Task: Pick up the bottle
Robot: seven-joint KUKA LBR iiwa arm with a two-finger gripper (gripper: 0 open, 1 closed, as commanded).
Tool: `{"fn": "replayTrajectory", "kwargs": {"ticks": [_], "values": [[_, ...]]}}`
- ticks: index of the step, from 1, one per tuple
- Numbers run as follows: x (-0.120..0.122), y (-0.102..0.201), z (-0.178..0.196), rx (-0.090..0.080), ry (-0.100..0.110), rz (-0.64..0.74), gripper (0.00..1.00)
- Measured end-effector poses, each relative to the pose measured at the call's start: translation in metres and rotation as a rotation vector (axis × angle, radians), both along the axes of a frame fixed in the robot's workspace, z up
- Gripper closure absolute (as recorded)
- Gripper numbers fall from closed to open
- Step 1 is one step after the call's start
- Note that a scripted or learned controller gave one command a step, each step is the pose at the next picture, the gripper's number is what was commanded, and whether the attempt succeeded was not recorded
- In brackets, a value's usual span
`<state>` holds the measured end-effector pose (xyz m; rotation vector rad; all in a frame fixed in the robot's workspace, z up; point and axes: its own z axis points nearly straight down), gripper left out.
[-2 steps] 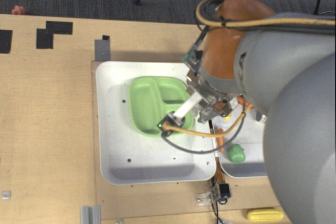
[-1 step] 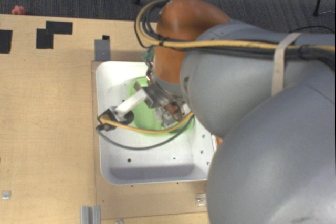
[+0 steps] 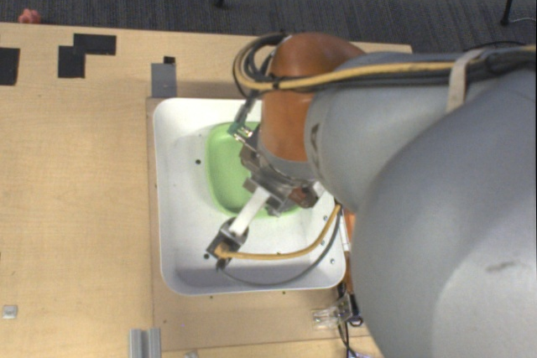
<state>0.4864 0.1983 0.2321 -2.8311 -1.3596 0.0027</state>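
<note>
A pale green, rounded bottle (image 3: 221, 166) lies in the left white bin (image 3: 168, 205), toward its back middle. Its right side is hidden under my wrist. My gripper (image 3: 273, 190) reaches down from the orange-banded wrist and sits over the bottle's right lower edge, right at it. The wrist's bulk hides where the gripper meets the bottle, so a grasp cannot be made out.
My grey arm (image 3: 436, 205) covers the right side of the view, including the right bin. Black patches (image 3: 84, 54) and a grey bracket (image 3: 164, 80) sit on the wooden bench behind the left bin. The bench to the left is bare wood.
</note>
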Motion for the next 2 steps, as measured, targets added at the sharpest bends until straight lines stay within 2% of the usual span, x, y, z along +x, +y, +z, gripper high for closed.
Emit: {"fn": "replayTrajectory", "kwargs": {"ticks": [1, 2], "values": [[0.001, -0.040, 0.159, 0.001, -0.005, 0.057, 1.00], [-0.001, -0.037, -0.040, 0.000, 0.001, 0.257, 1.00]]}}
